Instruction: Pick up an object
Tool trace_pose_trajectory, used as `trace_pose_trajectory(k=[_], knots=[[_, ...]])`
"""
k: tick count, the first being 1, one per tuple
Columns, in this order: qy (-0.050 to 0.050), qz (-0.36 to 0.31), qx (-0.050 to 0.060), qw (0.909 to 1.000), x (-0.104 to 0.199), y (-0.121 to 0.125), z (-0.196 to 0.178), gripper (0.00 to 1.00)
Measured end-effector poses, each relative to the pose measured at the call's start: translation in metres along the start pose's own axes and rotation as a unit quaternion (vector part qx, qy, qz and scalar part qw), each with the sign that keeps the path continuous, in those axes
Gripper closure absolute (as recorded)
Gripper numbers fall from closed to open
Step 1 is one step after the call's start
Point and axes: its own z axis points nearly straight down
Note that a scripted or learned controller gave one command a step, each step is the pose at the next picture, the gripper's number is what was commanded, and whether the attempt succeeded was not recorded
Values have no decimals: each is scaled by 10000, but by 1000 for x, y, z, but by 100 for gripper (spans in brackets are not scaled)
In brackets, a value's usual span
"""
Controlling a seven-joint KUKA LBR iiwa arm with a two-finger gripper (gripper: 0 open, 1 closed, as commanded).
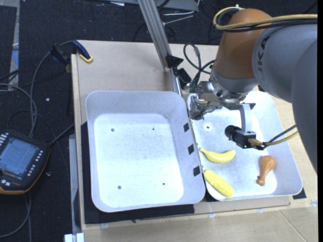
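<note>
Your gripper [199,107] hangs over the right bin [247,174]; you can't tell its grip state. Banana [218,156] lies just nearward.

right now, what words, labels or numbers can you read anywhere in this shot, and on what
No text reads in full.
arm: dark letters beside the orange band, cut off and slanted, not legible.
pendant left of the bench: lit screen, too blurred to read.

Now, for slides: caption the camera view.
Gripper above the right white bin containing a yellow banana, yellow corn cob, brown drumstick.
</note>
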Motion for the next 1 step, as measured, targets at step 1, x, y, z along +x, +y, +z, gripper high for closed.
trace_pose_trajectory(k=[1], knots=[[0, -1, -8, 10000, 50, -8, -10, 100]])
